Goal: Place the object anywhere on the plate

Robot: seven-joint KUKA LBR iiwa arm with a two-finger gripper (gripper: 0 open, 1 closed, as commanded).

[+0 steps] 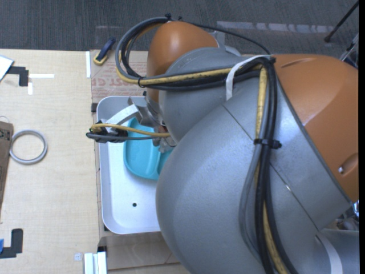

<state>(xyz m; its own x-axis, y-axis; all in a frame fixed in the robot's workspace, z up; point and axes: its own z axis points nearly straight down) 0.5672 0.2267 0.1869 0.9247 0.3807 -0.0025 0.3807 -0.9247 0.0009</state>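
Against bin (117,210) edge, blue plate (142,156)

Bright even light, soft shadows, sharp

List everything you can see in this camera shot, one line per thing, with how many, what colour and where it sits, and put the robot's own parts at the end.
bin: one in sight, white, centre-left, mostly covered by the arm
plate: one, light blue, inside the bin, partly under the arm
tape roll: one, grey ring, on the wooden bench at left
wooden bench: one, pale wood, left side
clamp: one, blue and yellow, just above the bench's top edge
black brackets: two, on the bench at top left and bottom left
arm: one, grey with orange sections, centre and right
cables: several, black and yellow, running along the arm
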